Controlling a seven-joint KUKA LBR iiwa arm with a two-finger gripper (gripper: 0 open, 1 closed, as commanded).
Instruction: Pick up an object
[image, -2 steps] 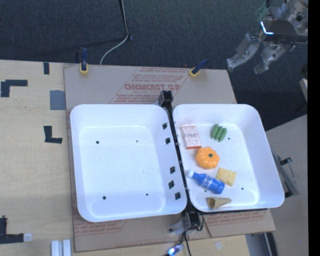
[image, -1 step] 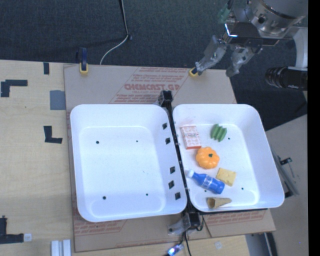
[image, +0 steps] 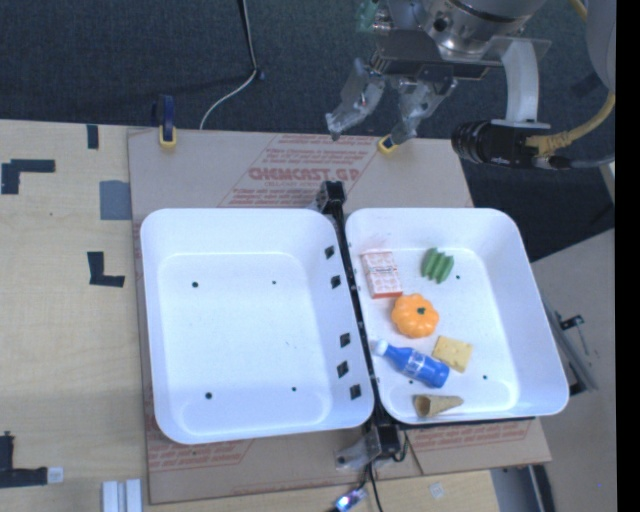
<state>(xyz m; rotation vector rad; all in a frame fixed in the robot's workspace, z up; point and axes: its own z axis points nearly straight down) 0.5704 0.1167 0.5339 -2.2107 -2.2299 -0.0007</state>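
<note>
Altogether six objects lie in the right bin (image: 520, 300): one apiece.

Two white bins (image: 160, 300) sit side by side. One small carton (image: 380, 273), one green vegetable (image: 437, 264), one orange pumpkin (image: 415, 315), one blue bottle (image: 412, 364), one cheese wedge (image: 452, 353), one cone (image: 437, 405).

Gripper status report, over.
Gripper open, holding nothing, above the far edge of the bench. Pumpkin, blue bottle and other items untouched in right bin. Nothing in the way.
</note>
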